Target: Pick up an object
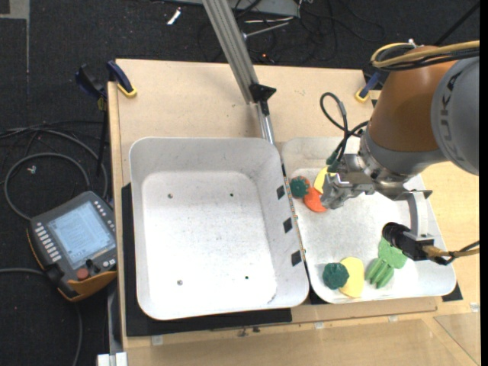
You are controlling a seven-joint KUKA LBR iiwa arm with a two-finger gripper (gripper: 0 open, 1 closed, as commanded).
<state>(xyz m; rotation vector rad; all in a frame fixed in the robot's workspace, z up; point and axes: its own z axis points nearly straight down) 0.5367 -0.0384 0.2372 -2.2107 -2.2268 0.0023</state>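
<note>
We see the gripper (333,195) lowered over the orange object (314,201) in the right bin (438,284), near its left wall, positioned for grasping; finger spread we cannot tell.

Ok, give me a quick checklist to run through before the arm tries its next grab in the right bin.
1. Gripper sits over the right bin: ok.
2. Orange toy lies right beside the gripper: ok.
3. Something held between the fingers: cannot tell.
4. Green ball crowds the orange toy: not ok.
5. Other toys, dark green, yellow, light green, lie well apart from the gripper: ok.
</note>
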